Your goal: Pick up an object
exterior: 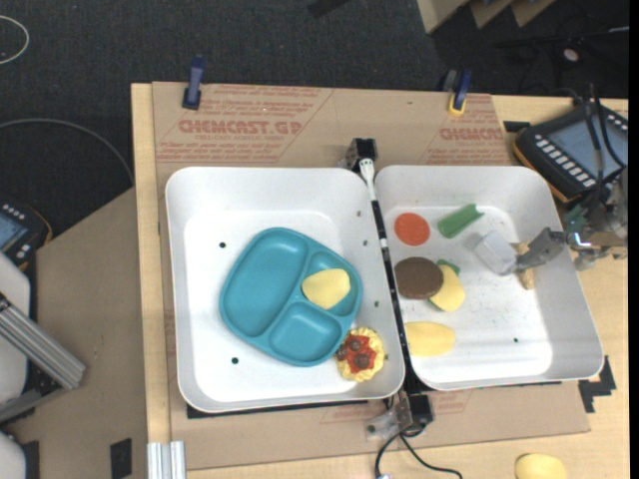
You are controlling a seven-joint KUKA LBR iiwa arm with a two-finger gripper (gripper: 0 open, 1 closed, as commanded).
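We judge the pick as not yet made: nothing sits between the fingers of the pincer (526, 263), which reaches in from the right over the right bin (559, 357). We cannot tell whether those fingers are apart or together at this slant. The candidates lie in that bin's left half: a red disc (411, 230), a green block (458, 220), a grey block (491, 251) just left of the pincer, a brown disc (418, 277) touching a yellow piece (451, 291), and another yellow piece (430, 339) nearer. In the left bin (190, 267) rests a teal divided plate (275, 297) holding a pale yellow item (325, 287), with a red-and-yellow toy (360, 354) beside it. The arm comes in low from the right, wrist tipped toward the grey block.
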